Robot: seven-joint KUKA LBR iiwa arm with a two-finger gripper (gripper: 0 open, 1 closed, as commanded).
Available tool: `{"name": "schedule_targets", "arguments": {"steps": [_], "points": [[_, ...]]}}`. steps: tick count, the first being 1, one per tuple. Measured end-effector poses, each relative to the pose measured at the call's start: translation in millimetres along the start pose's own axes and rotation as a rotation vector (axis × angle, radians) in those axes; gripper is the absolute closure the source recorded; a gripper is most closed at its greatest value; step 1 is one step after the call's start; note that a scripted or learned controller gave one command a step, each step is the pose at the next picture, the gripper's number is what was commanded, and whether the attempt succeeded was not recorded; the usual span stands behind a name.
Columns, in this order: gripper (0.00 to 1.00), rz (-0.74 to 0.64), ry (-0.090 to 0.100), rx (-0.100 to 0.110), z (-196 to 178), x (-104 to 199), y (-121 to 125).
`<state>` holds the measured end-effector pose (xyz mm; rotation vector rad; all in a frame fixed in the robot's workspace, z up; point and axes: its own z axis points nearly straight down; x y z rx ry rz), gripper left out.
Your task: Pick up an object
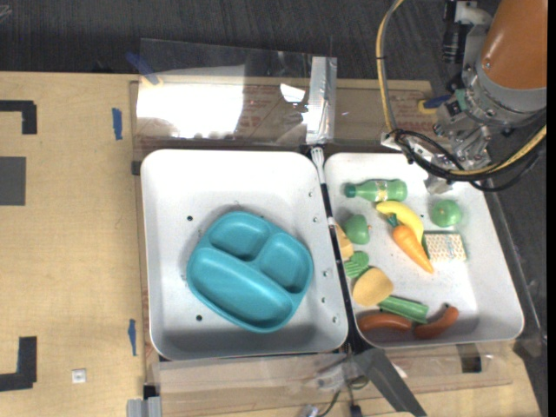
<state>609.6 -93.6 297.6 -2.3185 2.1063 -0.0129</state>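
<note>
The arm (512,42) comes in from the upper right, its orange band high at the frame edge and the grey wrist angled down and to the left. Yellow and black cables loop around it. The gripper (453,156) hangs over the far right corner of the right bin (504,276), above the bin's rim and clear of the toys. Whether its jaws are open or closed cannot be told here, as wrist hardware and cables clutter them; nothing is seen in its grasp.

The right bin holds a heap of toy food. A green bottle (375,189) lies on its side near the far wall, with a banana (401,215) and a carrot (412,243) just beside it. A green apple (446,213) sits nearest the gripper, and a cracker (444,247) lies next to the carrot. Towards the near wall are a chip (372,287), a cucumber (402,307) and a sausage (408,322).

The left bin (165,233) holds a teal tray (250,270) with three compartments.
</note>
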Motion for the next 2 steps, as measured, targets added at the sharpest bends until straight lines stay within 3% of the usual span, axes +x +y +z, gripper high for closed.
{"name": "schedule_targets", "arguments": {"steps": [1, 2], "points": [[1.0, -0.355, -0.007, -0.012, 97, -28, 46], [1.0, -0.39, -0.003, -0.002, 16, -19, -22]]}}
